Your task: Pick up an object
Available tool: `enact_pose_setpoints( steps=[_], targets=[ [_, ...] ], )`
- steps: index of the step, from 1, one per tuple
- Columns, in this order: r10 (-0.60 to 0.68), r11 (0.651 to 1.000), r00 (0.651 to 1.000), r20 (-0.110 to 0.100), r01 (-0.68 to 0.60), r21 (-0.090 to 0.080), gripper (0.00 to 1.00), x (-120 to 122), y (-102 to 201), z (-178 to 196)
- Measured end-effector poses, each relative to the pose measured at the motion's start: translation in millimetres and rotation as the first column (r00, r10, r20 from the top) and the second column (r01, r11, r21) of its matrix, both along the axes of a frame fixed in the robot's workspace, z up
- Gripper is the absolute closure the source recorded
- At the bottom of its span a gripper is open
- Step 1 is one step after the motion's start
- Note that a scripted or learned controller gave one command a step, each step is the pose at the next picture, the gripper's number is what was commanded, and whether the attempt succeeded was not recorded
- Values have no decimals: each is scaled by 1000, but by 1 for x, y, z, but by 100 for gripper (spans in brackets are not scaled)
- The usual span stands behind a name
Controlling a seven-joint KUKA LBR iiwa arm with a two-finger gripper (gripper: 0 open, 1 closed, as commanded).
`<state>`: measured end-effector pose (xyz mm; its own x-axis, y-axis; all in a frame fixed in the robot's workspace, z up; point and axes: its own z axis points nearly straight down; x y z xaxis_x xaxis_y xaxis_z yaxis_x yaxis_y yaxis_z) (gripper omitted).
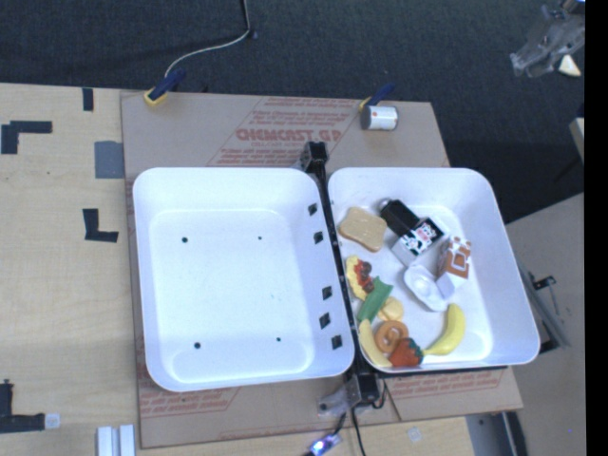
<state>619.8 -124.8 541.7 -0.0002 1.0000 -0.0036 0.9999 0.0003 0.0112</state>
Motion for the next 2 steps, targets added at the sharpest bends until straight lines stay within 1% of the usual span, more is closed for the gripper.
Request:
enact_pose_setpoints(
  steps=[1,2],
  targets=[
    [-2,1000,1000,-8,2,0,100,50,-41,-7],
    [-5,1000,1000,-12,5,0,100,48,-97,-8]
  ],
)
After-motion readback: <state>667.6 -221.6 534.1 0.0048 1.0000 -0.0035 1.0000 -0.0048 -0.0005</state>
